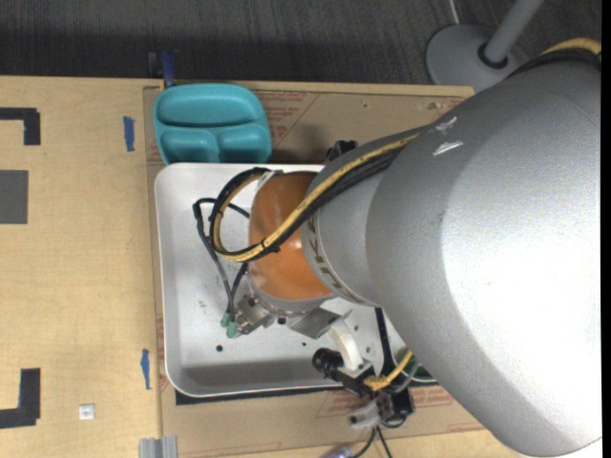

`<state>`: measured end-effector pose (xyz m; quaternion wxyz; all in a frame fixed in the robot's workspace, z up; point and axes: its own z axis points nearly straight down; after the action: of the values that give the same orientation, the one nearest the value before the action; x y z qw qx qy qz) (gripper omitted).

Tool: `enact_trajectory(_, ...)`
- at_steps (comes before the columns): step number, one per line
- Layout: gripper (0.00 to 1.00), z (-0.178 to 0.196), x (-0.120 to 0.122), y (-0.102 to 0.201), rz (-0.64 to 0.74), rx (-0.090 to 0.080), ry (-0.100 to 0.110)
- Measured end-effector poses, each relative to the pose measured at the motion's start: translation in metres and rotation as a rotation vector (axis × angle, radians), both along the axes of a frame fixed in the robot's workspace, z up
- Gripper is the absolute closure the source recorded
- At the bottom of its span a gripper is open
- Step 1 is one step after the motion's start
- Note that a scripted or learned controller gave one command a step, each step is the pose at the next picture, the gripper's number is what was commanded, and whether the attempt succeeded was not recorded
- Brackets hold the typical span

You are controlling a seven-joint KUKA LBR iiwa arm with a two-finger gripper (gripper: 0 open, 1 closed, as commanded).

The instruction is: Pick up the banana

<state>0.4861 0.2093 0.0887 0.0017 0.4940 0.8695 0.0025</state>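
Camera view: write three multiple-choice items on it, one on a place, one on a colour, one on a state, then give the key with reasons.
1. Where does the teal tray sit relative to the white bin?
A. Inside the bin
B. Just beyond the bin's far rim
C. Against the bin's near rim

2. What colour is the band above the arm's wrist?
A. Orange
B. Green
C. Blue

3. Where is the arm now?
A. Parked clear of the bench
B. Over the cardboard at the view's left
C. Reaching over the white bin

Key: 1 B, the tray lies on the bench past the bin's top edge in the view. 2 A, an orange ring shows between the grey body and the wrist. 3 C, the arm covers much of the bin and its wrist hangs above the bin floor.
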Motion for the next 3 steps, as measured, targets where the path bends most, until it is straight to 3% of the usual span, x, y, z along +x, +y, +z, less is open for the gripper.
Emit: enact_trajectory(3,1.00,0.029,0.001,0.001,-0.003,0.002,-0.006)
